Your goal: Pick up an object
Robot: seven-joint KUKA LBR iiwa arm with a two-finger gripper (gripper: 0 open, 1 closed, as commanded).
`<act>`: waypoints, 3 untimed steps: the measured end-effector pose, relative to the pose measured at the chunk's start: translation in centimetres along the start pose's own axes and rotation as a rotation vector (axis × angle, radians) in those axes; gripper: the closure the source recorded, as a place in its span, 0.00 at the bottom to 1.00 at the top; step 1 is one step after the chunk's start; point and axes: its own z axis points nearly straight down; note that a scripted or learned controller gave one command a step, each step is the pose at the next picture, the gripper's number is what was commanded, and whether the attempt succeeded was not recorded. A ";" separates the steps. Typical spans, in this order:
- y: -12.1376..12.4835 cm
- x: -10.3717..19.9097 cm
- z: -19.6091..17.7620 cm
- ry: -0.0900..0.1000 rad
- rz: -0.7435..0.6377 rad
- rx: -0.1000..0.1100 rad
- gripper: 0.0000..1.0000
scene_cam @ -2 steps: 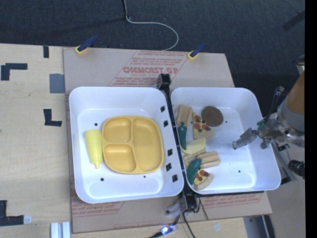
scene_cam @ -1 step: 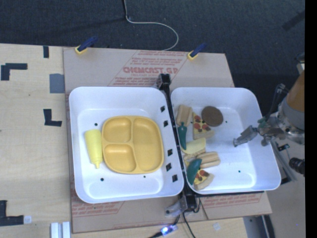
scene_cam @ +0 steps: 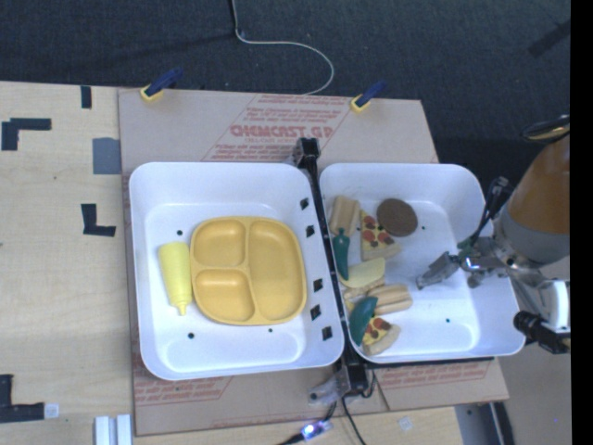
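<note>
A: Where are the pickable pieces?

B: Toy food pile (scene_cam: 366, 272) hugs the left wall of the right bin (scene_cam: 463, 341), centre-right of frame. Brown round disc (scene_cam: 397, 216) sits at the pile's upper right. Most long pieces run roughly top-to-bottom along the wall.

A: Arm pose?

B: Comes in from the right edge, orange band (scene_cam: 547, 188) up high, wrist angled down-left. Gripper (scene_cam: 435, 272) low over the right bin's bare floor, clear of the pile.

A: Fingers?

B: Can't tell open or closed; nothing visibly between them.

A: Left bin (scene_cam: 153, 341)?

B: Yellow divided plate (scene_cam: 248, 269), yellow bottle (scene_cam: 175, 274) just beside its left edge, upright in frame.
</note>
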 end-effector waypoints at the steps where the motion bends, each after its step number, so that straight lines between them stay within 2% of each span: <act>1: 0.0 0.1 5.3 -0.002 0.002 -0.004 0.00; 2: 0.1 0.1 4.0 -0.002 0.001 -0.007 1.00; 3: -0.6 -0.6 -1.6 -0.004 0.002 -0.009 1.00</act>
